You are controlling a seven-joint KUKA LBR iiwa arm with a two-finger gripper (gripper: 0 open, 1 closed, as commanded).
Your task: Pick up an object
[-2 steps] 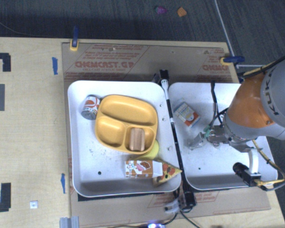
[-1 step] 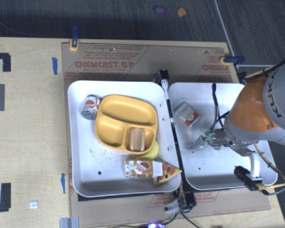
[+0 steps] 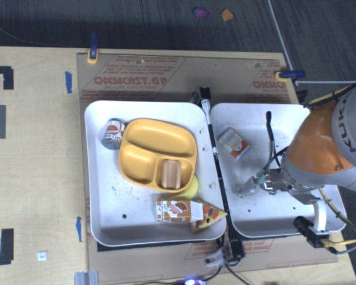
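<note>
Looming closest to the lens, the grey arm with its orange band reaches in from the right over the right-hand shallow white bin. Its tool hangs low inside that bin, near the bin's middle floor; whether it is released or clenched cannot be told from this slant, and nothing is visible between its tips.

Both bins sit side by side on a brown cardboard sheet with red print, which lies on the pale wooden desk.

In the left-hand shallow white bin, a large yellow plastic divided tray fills the upper middle, with a small tan cylinder-like block lying in one of its compartments. A crumpled red-and-white drink can touches the tray's left edge. Below the tray, a small printed carton lies flat near the bin's front wall.

A little white box with orange and blue print rests in the right bin's upper left, apart from the tool.
</note>
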